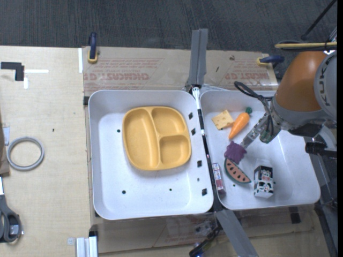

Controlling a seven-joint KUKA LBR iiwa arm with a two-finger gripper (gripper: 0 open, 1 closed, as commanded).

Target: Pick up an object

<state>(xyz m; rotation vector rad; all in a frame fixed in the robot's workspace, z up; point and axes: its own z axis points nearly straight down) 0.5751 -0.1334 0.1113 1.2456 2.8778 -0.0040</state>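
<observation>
Reaching into the right bin (300,194), my gripper (247,141) sits low over the toys, its tip just above and to the right of the purple toy (235,152).

Step in hand, as I judge it: the approach to a grasp, not the lift. Nothing shows between my jaws, so I claim no hold. Whether the jaws stand apart or together I cannot tell; they read as one dark slanted shape against the white floor.

Next move, as I judge it: settle on one target, most likely the purple toy, get the jaws on either side of it, close, then raise straight up. The neighbours are close, so a loose descent could nudge them.

Contents of the right bin:
- Purple toy: small, lumpy, dark violet, lying near the bin's left wall. Exact form too small to name.
- Watermelon slice (237,173): red with a dark rind, touching or just below the purple toy.
- Carrot (239,125): orange with a green tip, tilted, just above my gripper's tip.
- Cheese wedge (222,119): pale yellow, beside the carrot's lower end.
- Cow-patterned carton (263,181): black and white, standing apart toward the bin's front.

Contents of the left bin (104,197):
- Yellow divided plate (156,138), three compartments, lying flat.

On the surface (48,100), well left of the bins: a grey ring (23,153).
</observation>
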